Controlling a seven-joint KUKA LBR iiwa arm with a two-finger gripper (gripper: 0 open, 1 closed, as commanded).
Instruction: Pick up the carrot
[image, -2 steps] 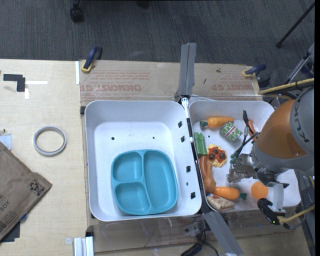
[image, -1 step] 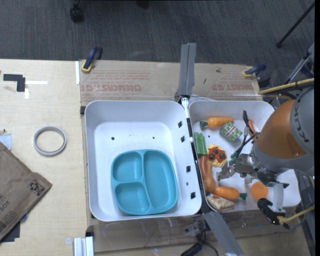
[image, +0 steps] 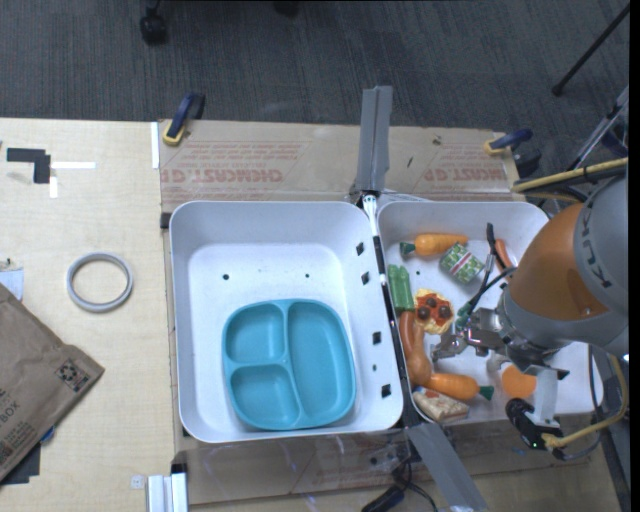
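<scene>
2 carrots are showing in the right bin (image: 530, 215), one (image: 441, 243) lying by the far wall, another (image: 452, 384) sitting just beneath the hand (image: 462, 338), which is hovering low, its grip impossible to tell.

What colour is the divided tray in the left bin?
Light blue, seen in the camera view: the three-compartment tray sits in the left bin.
</scene>
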